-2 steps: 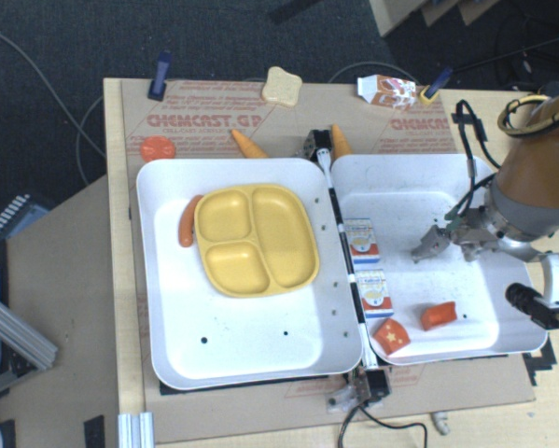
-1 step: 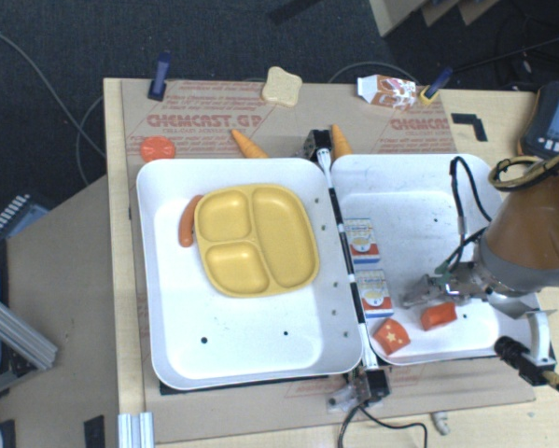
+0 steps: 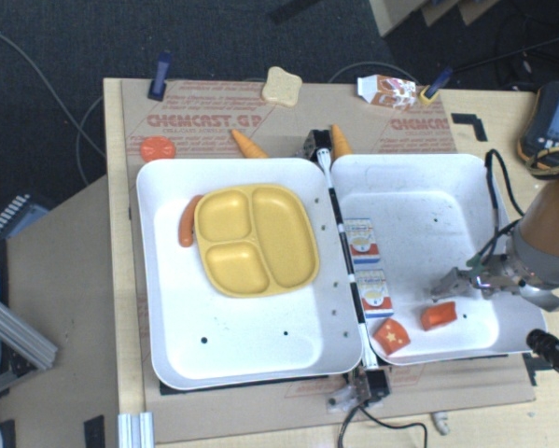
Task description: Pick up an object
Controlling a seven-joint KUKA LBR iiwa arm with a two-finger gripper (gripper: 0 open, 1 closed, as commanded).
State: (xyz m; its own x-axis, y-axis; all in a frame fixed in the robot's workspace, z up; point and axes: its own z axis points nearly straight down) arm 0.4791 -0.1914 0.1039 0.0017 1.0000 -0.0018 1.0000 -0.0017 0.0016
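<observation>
A small orange-red block (image 3: 439, 316) with a rounded, chunky shape lies on the floor of the right bin (image 3: 419, 180), near its front right corner. The jaws (image 3: 456, 286) hover just above and slightly behind it, reaching in from the right; how far they are parted cannot be told, and nothing is seen held between them. Just left of the block sits a red-and-orange wedge (image 3: 390, 336), and 2 small cartons (image 3: 366, 264) lie along the bin's left wall.
</observation>
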